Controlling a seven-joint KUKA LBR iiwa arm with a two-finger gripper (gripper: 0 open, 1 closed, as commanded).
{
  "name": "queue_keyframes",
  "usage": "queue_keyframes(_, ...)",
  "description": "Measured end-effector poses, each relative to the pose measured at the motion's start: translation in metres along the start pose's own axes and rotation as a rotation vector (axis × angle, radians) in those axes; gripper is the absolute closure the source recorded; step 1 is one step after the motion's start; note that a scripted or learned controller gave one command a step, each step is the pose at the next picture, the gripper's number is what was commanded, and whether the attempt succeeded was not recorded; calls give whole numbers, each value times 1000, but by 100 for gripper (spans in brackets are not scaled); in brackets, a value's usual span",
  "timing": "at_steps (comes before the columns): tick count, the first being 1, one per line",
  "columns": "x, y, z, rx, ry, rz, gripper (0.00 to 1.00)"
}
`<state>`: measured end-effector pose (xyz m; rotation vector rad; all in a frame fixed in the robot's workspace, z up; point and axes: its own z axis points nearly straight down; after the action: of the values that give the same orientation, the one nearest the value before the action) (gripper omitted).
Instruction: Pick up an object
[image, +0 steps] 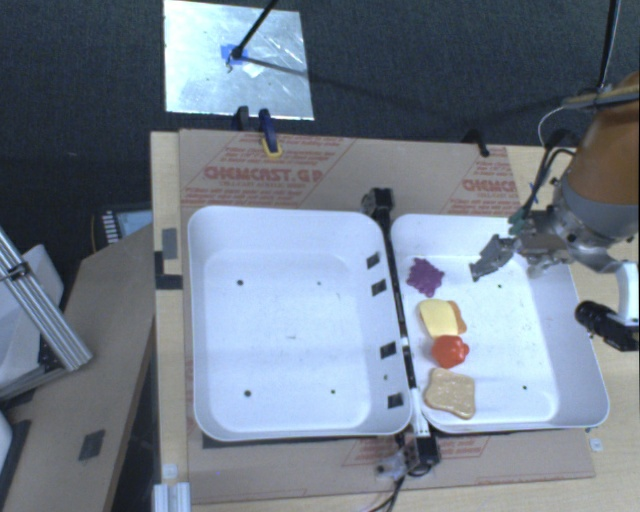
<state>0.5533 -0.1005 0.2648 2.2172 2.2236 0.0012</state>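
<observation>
A: Gripper (490, 258) state?
B: Can't tell, too blurred. It hangs over the right bin (560, 345), gripping nothing.
A: Targets?
B: 4 along the divider (purple piece (426, 274) is nearest). Centre over 1, then descend straight.

The scene is evenly and fairly brightly lit from above, with a cool, slightly bluish cast. The two white bins (290, 330) come out close to overexposed, their floors nearly featureless. A foil sheet (238, 60) at the top catches patchy glare. Shadows are soft and short: a faint grey one lies on the bin floor beneath the gripper (490, 258), and thin ones edge the bin walls. The dark floor (70, 100) around the surface (330, 165) shows grainy noise. Overall sharpness is modest, small details look soft, and the arm at the right edge is slightly blurred.
</observation>
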Motion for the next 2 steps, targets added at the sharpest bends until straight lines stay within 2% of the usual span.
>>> queue_keyframes(1, 14, -44, 113, 13, 4, 2, 0)
queue_keyframes(2, 16, -51, 184, 4, 1, 3, 0)
